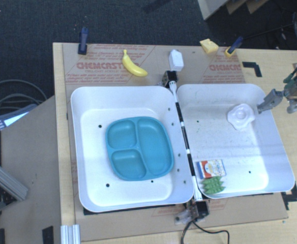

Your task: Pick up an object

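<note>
Dark carpet surrounds our bench, where a cardboard-lined top [113, 65] carries two shallow white bins side by side. Our gripper [270, 100] sits at about three o'clock in the view, just over the right bin's [270, 156] far rim, and at this size we cannot tell whether its jaws are spread or pressed together. Nothing shows between them, so we judge the pick not yet made. Nearest to us is a white lidded cup [239, 116], just beside the gripper toward nine o'clock. A small printed packet [210, 168] and a green leafy toy [213, 185] lie near the bin's six o'clock corner, touching or nearly so. In the left bin [87, 151] rests a blue divided plate [138, 147], flat and likely hard to pinch. We would go for the cup: centre above it, descend straight, and close across its narrower body rather than the rim, since pale plastic may slip. A banana [133, 65] lies outside the bins at twelve o'clock.
</note>
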Robot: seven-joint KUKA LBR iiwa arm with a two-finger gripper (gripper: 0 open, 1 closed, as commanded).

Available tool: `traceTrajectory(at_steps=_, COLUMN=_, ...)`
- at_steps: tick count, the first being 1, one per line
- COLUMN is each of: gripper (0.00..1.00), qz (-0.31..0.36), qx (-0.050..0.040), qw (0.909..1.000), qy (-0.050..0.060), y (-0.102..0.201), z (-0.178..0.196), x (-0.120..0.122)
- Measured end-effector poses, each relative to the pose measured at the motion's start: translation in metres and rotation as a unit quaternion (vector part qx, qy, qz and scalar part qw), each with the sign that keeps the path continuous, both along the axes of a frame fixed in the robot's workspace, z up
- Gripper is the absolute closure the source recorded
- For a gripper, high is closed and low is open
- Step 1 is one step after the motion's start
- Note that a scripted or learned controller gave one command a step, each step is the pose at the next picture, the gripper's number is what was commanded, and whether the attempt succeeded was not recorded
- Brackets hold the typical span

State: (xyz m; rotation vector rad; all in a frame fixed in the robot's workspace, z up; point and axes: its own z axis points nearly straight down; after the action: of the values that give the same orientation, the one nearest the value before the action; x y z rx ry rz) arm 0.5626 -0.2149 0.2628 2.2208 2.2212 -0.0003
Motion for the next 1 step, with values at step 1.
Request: traceTrajectory(at_steps=1, gripper=0.0, qz=0.0, qx=0.0003, qw=1.0, qy=0.0, y=0.0518, z=-0.178, x=0.0264)
